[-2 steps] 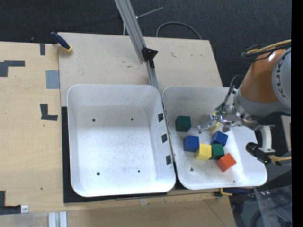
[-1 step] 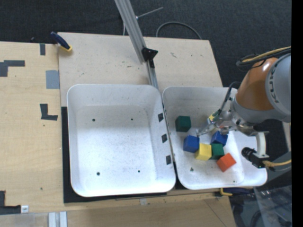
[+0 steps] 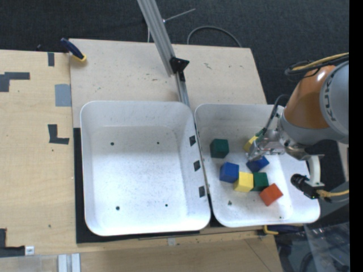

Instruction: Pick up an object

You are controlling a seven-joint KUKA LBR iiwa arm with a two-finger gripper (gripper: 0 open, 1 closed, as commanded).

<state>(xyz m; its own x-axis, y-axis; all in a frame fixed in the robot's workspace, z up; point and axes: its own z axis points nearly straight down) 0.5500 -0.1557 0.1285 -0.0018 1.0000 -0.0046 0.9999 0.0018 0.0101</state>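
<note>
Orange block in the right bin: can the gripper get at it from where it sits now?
Probably yes. The orange block lies apart from the green block and yellow block, bare from above, near the right bin's front edge. The gripper hangs just behind it, above the dark blue block.

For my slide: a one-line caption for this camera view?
Claw low over coloured blocks in the right bin, beside a blue block.
</note>
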